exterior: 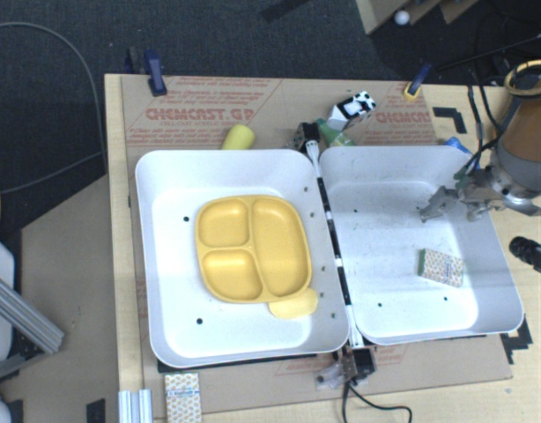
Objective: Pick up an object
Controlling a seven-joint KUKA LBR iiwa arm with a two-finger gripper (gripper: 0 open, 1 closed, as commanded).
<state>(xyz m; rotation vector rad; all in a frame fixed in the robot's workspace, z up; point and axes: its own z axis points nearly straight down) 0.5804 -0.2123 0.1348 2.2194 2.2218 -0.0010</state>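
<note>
A small patterned packet lies flat on the floor of the right bin, toward its right side. My gripper hangs over the same bin's upper right part, above and slightly behind the packet, with its fingers spread open and nothing between them. In the left bin sits a yellow divided plate. A flat yellow piece pokes out from under the plate's front right edge.
On the bench behind the bins lie a yellow cylinder and a black-and-white toy. Clamps grip the board's far edge. Another patterned packet lies in front of the left bin. Cables hang at the right.
</note>
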